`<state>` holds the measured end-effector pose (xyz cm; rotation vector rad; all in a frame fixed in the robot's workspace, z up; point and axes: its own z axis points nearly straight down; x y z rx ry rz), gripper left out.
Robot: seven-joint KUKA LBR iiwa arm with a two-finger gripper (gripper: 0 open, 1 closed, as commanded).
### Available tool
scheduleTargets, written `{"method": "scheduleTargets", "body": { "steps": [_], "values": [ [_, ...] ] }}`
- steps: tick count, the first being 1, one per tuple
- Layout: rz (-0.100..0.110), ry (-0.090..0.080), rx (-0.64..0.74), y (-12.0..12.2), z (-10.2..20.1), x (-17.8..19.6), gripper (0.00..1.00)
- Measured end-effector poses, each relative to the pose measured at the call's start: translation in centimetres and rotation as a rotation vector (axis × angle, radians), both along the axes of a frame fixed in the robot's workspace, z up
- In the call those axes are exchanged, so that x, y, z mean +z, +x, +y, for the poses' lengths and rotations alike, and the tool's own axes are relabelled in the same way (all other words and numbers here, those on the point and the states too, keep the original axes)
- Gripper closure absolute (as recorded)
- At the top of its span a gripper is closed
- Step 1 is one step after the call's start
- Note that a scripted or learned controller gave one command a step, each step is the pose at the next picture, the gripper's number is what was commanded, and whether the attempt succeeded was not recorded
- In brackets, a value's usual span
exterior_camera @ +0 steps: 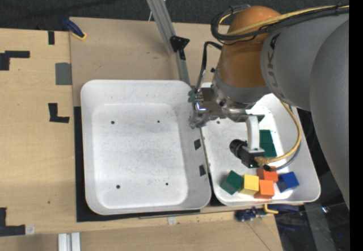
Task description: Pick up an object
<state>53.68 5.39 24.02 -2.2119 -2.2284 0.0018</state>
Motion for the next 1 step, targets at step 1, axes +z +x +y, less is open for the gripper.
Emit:
{"method": "scheduleTargets", "body": {
  "steps": [1],
  "values": [
    [0.003,-0.001,-0.001,-0.88,4.69,-1.66,1.00]
  ]
}}
